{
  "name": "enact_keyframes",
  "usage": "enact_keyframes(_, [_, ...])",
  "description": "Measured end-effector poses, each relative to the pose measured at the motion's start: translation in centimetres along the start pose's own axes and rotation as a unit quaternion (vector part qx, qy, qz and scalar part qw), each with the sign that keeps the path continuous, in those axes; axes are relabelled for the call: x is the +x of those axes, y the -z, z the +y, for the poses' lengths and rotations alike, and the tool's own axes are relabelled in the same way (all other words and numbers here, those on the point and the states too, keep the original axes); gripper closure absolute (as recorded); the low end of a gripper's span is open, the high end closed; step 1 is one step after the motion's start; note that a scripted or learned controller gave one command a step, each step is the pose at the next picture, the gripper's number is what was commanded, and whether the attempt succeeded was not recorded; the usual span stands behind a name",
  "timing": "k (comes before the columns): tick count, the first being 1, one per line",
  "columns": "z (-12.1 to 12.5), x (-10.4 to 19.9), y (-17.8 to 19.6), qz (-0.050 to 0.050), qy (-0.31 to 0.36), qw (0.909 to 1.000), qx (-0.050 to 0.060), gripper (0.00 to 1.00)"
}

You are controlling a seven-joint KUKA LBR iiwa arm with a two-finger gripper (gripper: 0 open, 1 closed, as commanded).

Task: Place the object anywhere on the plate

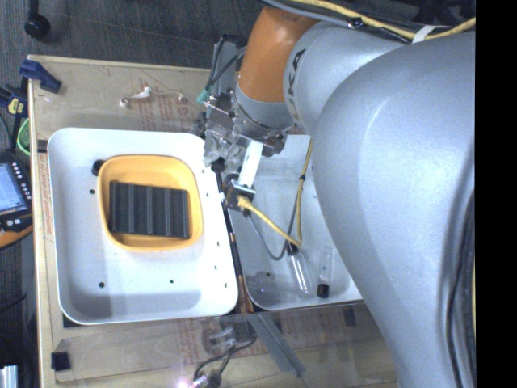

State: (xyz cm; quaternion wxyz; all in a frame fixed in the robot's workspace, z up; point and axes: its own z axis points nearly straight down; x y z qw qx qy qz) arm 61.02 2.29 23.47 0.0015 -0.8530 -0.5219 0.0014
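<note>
Above the desk [105, 95], my jaws hang over the wall that divides the left bin [81, 273] from the right bin [279, 301], just beside the near corner of the yellow plate [149, 165]. Whether they are spread or pressed together cannot be told from this angle, and nothing is seen between them. A dark ribbed block [151, 210] lies flat in the middle of the plate, inside its rim on every side; I take it to be the task's object, which would leave the placing as good as done. A clear tube [299, 273] lies in the right bin, well apart from the plate. By my reckoning the step in hand is a clean exit: rise straight up first, then turn away over the right bin, so that I neither clip the dividing wall nor nudge the plate's edge and slide the block off it.
</note>
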Motion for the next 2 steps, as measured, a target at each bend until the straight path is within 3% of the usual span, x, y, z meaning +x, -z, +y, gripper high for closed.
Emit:
enact_keyframes(1, [1.15, 0.63, -4.37, -0.001, 0.14, 0.9902, 0.002, 1.0])
enact_keyframes(2, [1.16, 0.63, -4.35, -0.001, 0.14, 0.9902, 0.002, 0.0])
